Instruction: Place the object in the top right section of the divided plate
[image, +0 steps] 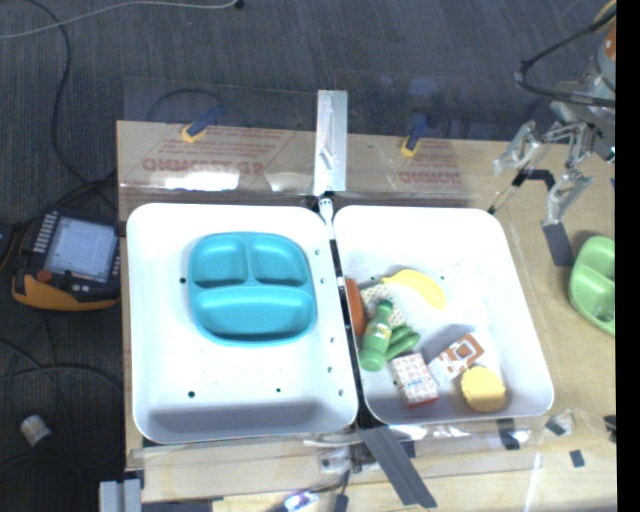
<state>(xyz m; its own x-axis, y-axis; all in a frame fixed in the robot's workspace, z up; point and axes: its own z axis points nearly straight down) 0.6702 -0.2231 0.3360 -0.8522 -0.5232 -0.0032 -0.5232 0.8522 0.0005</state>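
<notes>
from my seat i see the hand (548, 172) up at the far right, above the surface (590, 350) and outside both bins; its thin metal fingers (562, 196) hang spread apart with nothing between them. the arm above it is cut off by the frame edge, so i get little more than a sliver of orange. the blue divided plate (250, 285) lies in the left bin (160, 380), all three sections bare. the objects lie heaped in the right bin (520, 300): a yellow banana (420, 287), a green bottle (378, 340), a small printed box (412, 380), a yellow block (484, 390), and an orange-and-white piece (457, 356) that i can't identify. an orange thing (353, 305) by the divider is half hidden. a green item (596, 282) at the right is cropped.
</notes>
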